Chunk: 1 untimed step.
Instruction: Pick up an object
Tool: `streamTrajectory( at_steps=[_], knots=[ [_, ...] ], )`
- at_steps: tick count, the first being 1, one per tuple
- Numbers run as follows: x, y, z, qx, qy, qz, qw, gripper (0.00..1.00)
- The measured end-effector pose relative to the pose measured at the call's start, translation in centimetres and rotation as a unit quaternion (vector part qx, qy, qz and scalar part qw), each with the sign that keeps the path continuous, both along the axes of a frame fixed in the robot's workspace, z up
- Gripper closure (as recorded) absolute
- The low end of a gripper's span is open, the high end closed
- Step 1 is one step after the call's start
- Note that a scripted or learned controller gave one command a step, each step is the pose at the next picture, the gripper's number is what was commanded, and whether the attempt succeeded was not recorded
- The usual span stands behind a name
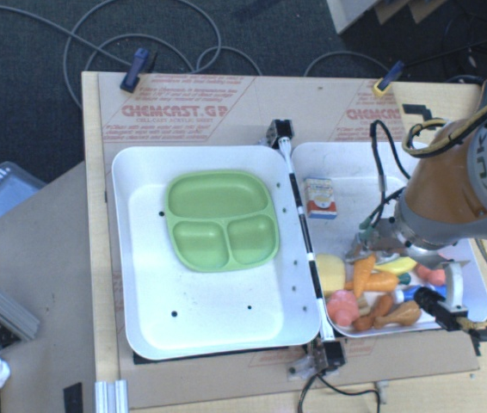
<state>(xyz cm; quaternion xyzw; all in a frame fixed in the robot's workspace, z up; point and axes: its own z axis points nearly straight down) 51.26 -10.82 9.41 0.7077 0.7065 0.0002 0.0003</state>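
Toy food pile (372, 295) sits at the near end of the right bin (360, 166): pink piece, orange carrot-like pieces, yellow block, brown bits. Gripper (372, 248) is low over the pile's far edge, touching or just above the orange pieces; jaw state cannot tell. Small carton (319, 198) lies beyond the pile. Green divided tray (223, 219) in left bin (140, 256), left of pile.

At the right edge of the frame, the arm (471, 179) shows 1 wide orange band with grey rounded casing on either side of it. Dark lettering marks the grey shell at the far right. Black cables (383, 157) loop along its upper left side.
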Motion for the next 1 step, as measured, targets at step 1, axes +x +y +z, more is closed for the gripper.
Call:
streamTrajectory(
  at_steps=[1],
  knots=[
    [4.38, 6.36, 9.07, 0.0003, 0.0, 0.001, 1.0, 1.0]
  ],
)
